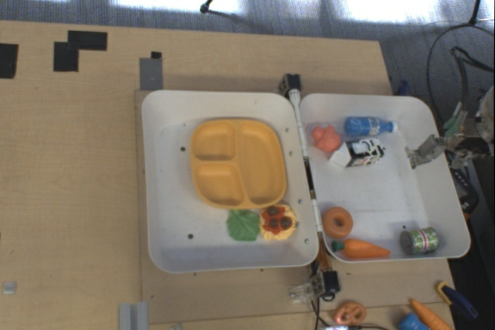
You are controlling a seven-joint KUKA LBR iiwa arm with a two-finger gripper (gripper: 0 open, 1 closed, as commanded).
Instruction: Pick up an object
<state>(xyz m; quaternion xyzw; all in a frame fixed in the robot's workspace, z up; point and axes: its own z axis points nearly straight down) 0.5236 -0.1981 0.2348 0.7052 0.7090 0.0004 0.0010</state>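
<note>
Pale wooden bench (69, 189) carries 2 white bins; your targets sit in the right bin (387, 189). Your gripper (424, 153) hovers at its right rim, grasping nothing; finger spread unclear. Descend squarely over the blue bottle (367, 125).

Words on blue bottle (366, 125): too small to read.
Black and white carton (362, 153), just below the blue bottle: marks, no letters to read.
Green can (419, 240), well below the blue bottle: label too blurry.
</note>
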